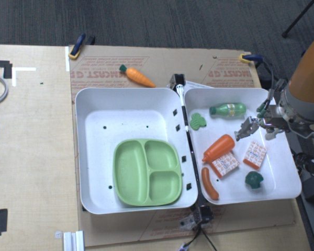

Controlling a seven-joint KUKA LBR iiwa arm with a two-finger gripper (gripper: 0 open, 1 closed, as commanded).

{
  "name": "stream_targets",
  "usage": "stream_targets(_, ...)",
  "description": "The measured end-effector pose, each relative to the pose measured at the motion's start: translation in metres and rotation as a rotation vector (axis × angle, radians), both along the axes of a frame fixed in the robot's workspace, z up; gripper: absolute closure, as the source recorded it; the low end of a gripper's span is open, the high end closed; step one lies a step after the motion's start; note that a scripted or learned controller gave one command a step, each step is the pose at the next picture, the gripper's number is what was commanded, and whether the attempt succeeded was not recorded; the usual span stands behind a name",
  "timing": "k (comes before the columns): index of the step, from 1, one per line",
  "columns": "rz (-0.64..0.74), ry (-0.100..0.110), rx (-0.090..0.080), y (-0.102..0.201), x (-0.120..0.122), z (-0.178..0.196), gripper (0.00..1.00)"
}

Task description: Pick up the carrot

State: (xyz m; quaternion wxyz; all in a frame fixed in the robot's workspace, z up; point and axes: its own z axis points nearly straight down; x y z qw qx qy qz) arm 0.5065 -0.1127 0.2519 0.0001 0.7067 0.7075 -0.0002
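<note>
My gripper [256, 125], its state unclear, hangs over the right bin [282, 192]; the tapered carrot [137, 76] lies on open cardboard behind both bins.

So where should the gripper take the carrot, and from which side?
The carrot lies flat on the cardboard behind the left bin, green top to the left, tip pointing right and slightly toward the bin. Probably best to come straight down and close across the thick orange part near the green top, jaws crosswise to its length; the tip tapers and might slip.
</note>
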Motion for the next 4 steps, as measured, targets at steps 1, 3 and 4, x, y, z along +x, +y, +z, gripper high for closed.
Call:
stream_targets(1, 0.279, 0.001, 0.001, 0.062, 0.034, -0.046, 0.0)
stream_targets(3, 0.489, 0.002, 0.0, 0.219, -0.029, -0.061, 0.0)
stream_targets(4, 0.539, 0.002, 0.0, 0.298, -0.029, -0.106, 0.0)
